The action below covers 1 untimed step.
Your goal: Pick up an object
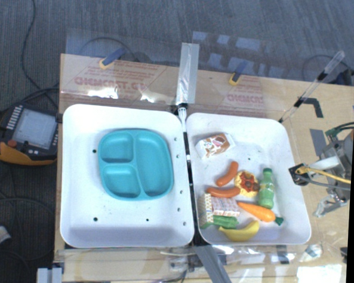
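Note:
The right bin (284,144) holds several toy foods. A snack packet (212,145) lies alone near its back left. Clustered at the front are an orange sausage (226,173), a second sausage (223,193), a red and yellow piece (247,183), a green bottle (266,188), a carrot (257,212), a banana (241,233), a green pod (225,221) and a pale wafer block (208,207). My gripper (330,206) hangs at the view's right edge, outside the right bin and over the bench, with nothing seen in it.
The left bin (77,209) bears a teal divided plate (134,163). A metal strip (188,73) stands behind the seam between the bins. A handheld controller (26,136) lies on the floor at the left. The right bin's back right part is bare.

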Tool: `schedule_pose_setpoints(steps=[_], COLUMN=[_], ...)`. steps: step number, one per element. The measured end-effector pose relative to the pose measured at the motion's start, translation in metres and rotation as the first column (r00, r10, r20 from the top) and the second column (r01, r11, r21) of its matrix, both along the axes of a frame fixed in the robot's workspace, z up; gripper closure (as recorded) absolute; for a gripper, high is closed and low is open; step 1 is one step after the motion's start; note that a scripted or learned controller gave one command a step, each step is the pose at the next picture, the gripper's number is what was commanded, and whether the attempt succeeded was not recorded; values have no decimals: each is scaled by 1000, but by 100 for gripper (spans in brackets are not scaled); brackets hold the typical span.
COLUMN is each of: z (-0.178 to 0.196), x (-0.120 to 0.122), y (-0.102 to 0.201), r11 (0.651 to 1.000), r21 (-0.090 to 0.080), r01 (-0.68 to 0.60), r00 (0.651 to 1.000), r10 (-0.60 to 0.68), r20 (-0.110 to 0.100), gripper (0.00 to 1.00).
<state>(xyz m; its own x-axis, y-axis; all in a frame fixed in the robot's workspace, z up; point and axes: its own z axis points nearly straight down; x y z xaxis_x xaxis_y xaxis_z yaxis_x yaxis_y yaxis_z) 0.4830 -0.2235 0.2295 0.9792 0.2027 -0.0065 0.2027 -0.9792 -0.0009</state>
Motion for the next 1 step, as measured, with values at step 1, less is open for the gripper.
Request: schedule_pose_setpoints(steps=[1], z=[8], x=[0], y=[1], r11=[1000], r21=[0], r01=[-3], r00=[1000], r10=[3], r20=[-5], gripper=[100])
